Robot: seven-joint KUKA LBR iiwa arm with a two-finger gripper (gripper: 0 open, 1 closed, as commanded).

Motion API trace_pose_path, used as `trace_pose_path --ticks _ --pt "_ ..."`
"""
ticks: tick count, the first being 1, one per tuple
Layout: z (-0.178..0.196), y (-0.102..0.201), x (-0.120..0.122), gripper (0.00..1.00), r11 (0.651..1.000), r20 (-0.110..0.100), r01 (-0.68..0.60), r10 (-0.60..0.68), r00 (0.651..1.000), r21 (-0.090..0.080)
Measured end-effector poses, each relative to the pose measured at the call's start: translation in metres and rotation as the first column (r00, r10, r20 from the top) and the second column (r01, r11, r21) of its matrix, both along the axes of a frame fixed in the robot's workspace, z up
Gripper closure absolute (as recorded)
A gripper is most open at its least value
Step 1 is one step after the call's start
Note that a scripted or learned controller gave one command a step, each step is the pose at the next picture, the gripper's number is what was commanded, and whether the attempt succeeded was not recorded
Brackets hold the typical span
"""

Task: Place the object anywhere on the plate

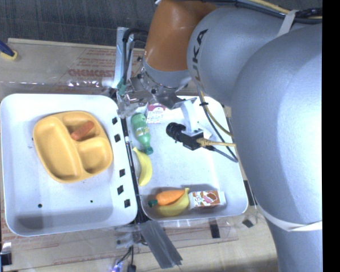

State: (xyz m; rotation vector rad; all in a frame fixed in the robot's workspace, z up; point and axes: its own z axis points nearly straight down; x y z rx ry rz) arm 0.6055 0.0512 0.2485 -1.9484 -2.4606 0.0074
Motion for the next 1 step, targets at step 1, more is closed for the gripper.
trace_pose_path --ticks 1 --pt "0.0000 0.0000 0.0000 0.00 1.000 0.000 0.000 0.000 1.000 0.000"
